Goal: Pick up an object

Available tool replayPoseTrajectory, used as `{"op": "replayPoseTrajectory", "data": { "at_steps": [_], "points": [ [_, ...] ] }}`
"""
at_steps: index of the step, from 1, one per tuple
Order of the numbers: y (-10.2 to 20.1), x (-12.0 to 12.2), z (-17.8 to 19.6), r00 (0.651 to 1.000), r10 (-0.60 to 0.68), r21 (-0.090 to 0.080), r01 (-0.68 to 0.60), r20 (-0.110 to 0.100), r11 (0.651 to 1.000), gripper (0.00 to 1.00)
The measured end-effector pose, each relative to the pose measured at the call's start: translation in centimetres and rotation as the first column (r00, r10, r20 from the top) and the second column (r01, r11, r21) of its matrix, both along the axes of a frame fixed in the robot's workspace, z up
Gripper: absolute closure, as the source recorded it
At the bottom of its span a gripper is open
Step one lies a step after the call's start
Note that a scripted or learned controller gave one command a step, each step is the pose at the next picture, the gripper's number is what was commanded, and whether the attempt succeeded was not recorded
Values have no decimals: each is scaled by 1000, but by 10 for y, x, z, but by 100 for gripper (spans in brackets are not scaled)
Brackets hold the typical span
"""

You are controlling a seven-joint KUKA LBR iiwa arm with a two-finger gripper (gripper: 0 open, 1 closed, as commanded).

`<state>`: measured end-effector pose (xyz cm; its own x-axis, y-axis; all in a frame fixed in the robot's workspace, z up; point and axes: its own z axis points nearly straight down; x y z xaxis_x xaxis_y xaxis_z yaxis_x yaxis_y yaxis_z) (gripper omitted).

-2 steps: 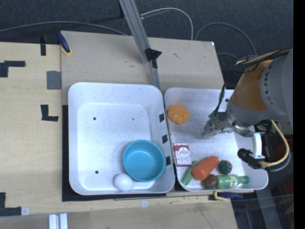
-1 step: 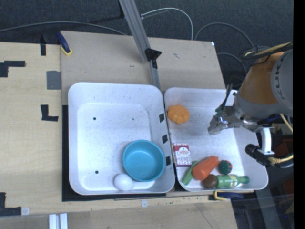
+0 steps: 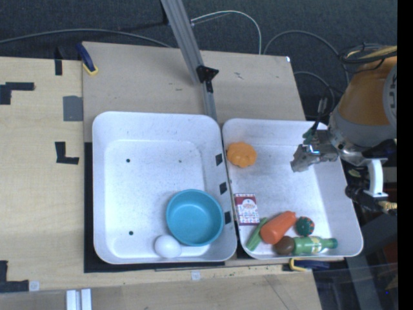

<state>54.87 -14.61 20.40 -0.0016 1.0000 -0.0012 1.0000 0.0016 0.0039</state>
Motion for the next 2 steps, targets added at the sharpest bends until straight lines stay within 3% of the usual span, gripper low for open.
{"op": "replayPoseTrajectory", "data": {
  "at_steps": [2],
  "points": [
    [101, 14, 3, 1000, 4, 2, -4, -6, 1000, 100]
  ]
}}
